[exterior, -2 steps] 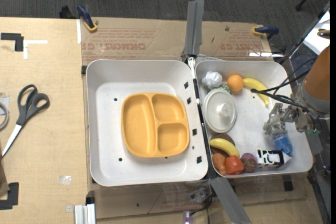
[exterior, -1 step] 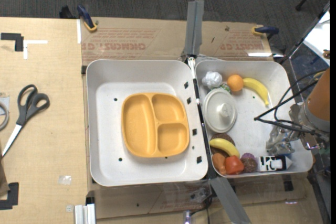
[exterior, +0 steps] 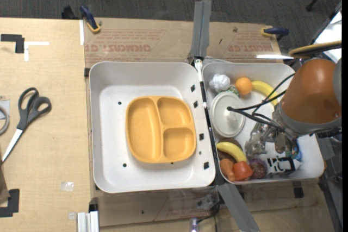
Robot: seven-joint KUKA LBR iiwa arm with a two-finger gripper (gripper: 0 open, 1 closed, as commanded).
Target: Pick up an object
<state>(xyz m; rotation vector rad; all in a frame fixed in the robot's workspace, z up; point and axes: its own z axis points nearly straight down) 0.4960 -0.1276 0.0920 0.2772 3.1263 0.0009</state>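
My gripper (exterior: 267, 140) hangs low inside the right bin (exterior: 310, 171), below the orange wrist band (exterior: 312, 89). It sits just right of a white round bowl (exterior: 227, 114) and above purple grapes (exterior: 260, 169) and a black-and-white item (exterior: 281, 164). A yellow banana (exterior: 232, 150) lies left of it, with a red fruit (exterior: 242, 170) and a brownish piece (exterior: 225, 164) at the bin's front. At the back are a crumpled white object (exterior: 220, 82), an orange (exterior: 244, 86) and a second banana (exterior: 265, 89). I see nothing held in the gripper.
The left bin (exterior: 103, 133) holds a yellow divided plate (exterior: 161, 129). Scissors (exterior: 26, 111) lie on the wooden bench at the far left. Black cables (exterior: 255, 107) run from the arm across the bowl. Blue clamps (exterior: 89, 17) pin cardboard behind the bins.
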